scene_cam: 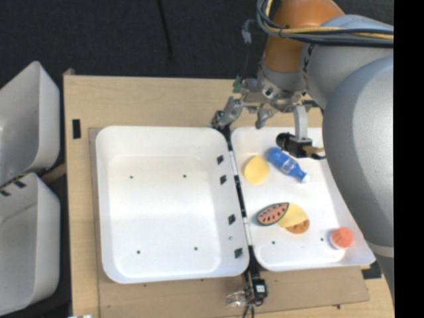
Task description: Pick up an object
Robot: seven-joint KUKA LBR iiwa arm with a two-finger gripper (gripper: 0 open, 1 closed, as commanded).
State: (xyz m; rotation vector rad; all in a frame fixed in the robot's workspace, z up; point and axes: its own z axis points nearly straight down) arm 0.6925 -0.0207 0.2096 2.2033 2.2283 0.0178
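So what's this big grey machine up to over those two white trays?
A robot arm is reaching in over the right tray, which holds a blue bottle, a yellow round piece, a watermelon slice and an orange bit. Its hand hangs by the tray's far corner with its fingers spread, holding nothing. The job is to pick something up.

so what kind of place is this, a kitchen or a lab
Most likely a robotics lab bench: a grey arm with an orange band reaches over two shallow white bins, one holding small toy-like items such as a blue bottle.
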